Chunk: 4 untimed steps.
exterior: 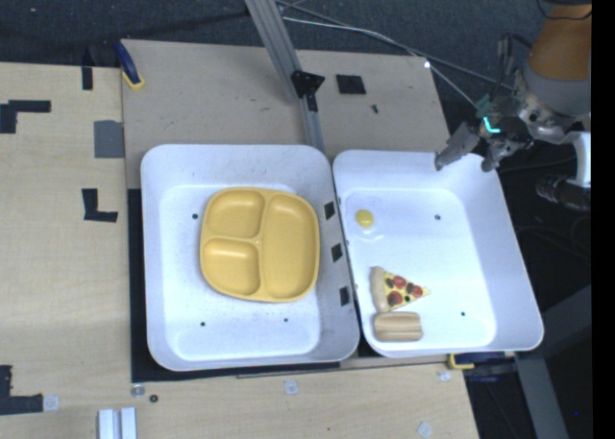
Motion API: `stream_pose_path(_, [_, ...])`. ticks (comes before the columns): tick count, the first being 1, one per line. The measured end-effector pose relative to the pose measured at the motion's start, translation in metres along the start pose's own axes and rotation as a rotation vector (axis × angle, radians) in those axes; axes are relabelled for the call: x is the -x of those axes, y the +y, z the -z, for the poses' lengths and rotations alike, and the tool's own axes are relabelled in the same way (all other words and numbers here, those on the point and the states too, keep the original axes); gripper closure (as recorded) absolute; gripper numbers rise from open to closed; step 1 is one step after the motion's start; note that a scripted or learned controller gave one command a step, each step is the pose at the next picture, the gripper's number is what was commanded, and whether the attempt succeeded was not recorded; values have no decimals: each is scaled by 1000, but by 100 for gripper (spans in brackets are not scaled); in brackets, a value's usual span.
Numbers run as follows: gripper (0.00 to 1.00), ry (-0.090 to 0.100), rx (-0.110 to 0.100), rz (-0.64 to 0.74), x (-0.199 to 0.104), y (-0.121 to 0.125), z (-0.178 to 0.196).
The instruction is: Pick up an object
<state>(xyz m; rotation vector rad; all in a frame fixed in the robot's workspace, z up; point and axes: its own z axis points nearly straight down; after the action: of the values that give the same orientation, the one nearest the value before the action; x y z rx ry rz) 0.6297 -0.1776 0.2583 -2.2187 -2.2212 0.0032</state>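
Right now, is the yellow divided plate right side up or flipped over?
Right side up. The yellow plate in the left bin shows its three hollow compartments facing up, with raised ridges between them.

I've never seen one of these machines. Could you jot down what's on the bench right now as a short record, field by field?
left bin: shallow white bin holding a yellow three-compartment plastic plate
right bin: shallow white bin holding three toy foods
near its left wall: small round yellow toy piece
front left of it: toy pizza slice with red toppings, and just in front a tan toy bread roll
tool: above the right bin's far right corner, holding nothing
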Motion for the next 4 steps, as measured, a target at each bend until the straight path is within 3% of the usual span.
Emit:
stream_pose_path(1, [0,0,2,0,0,0,1])
stream_pose_path(4, [0,-1,-3,0,11,-9,-148])
